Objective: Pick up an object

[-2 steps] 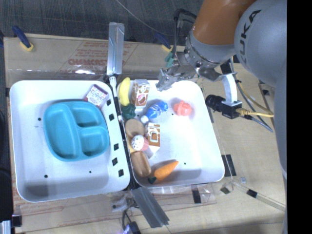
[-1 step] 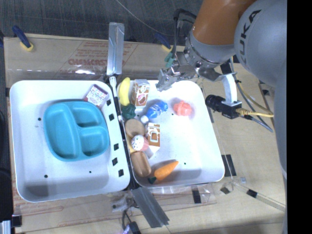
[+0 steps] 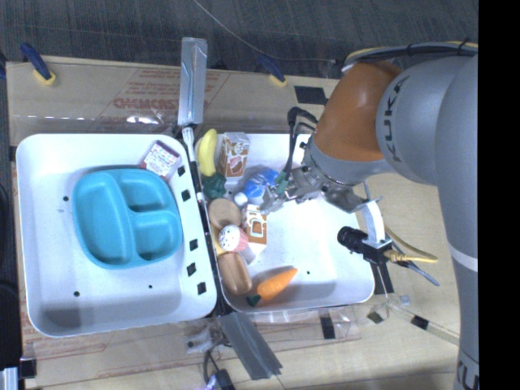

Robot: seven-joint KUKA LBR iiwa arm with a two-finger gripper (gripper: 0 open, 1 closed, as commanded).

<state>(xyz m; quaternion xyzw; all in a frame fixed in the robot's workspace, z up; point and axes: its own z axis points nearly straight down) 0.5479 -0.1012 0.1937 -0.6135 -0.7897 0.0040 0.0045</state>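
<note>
The arm comes in from three o'clock, its gripper [image 3: 286, 192] low over the right bin [image 3: 351, 276], just beside a blue object [image 3: 258, 184]. I can't tell how the tool stands. A carrot [image 3: 275, 283] lies at six o'clock; a blue tray [image 3: 127, 215] sits in the left bin [image 3: 41, 242].

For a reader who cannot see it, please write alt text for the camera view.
A grey and orange robot arm reaches into the right bin, its gripper low over a pile of toy food along the bin's left side, including a banana and a carrot. The left bin holds a blue divided tray.
</note>
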